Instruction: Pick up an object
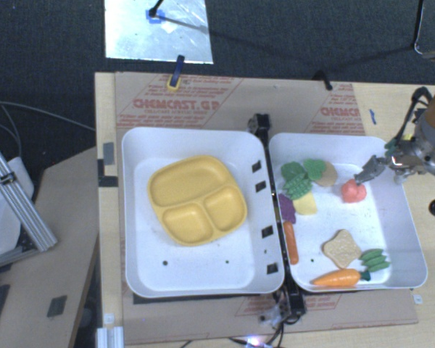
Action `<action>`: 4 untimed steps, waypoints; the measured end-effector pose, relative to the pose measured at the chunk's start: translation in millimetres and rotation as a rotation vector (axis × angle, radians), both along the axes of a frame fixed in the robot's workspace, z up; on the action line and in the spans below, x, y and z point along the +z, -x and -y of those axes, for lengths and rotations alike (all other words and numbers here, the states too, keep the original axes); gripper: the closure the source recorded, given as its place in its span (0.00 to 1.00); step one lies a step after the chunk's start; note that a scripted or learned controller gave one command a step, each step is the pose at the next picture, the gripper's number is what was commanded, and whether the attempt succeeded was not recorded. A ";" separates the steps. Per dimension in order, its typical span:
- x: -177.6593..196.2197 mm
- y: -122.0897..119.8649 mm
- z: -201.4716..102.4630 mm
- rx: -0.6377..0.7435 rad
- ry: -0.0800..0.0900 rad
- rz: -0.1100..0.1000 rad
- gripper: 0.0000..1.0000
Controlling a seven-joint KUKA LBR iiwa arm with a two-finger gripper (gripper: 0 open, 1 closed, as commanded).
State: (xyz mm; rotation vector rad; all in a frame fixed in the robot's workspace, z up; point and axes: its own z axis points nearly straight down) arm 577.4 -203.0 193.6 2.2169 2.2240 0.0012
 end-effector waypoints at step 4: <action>-109.8 92.4 -100.8 0.003 -0.004 -0.004 1.00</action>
